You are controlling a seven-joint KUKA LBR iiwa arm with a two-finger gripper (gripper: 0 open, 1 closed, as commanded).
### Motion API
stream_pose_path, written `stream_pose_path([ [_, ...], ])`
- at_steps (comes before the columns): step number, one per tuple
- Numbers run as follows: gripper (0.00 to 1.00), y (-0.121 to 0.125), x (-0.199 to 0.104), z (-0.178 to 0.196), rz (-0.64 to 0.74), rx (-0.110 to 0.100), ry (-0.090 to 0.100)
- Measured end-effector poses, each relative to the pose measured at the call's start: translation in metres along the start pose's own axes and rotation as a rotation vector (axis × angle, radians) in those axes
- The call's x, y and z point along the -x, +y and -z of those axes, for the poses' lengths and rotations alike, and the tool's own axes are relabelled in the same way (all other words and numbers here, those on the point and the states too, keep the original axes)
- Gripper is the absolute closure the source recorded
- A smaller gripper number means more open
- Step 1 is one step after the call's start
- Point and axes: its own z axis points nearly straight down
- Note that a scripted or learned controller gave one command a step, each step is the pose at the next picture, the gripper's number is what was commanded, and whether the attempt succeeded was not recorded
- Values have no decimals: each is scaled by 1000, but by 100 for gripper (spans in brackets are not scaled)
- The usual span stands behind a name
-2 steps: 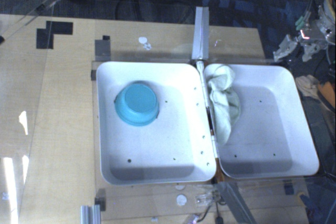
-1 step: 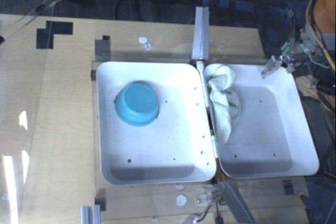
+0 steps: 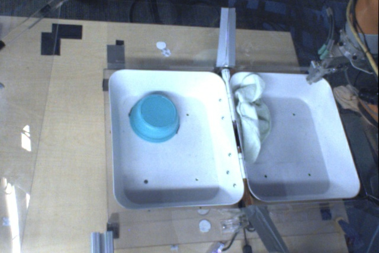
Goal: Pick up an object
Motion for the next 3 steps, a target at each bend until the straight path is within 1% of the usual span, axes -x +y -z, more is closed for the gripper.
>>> stream_pose_path([
  [1,100,-2,0,-70,-65,-1,2],
  [2,100,2,-14,21,-52,2,1],
  [3,100,-3,1,-54,-128,-2,3],
])
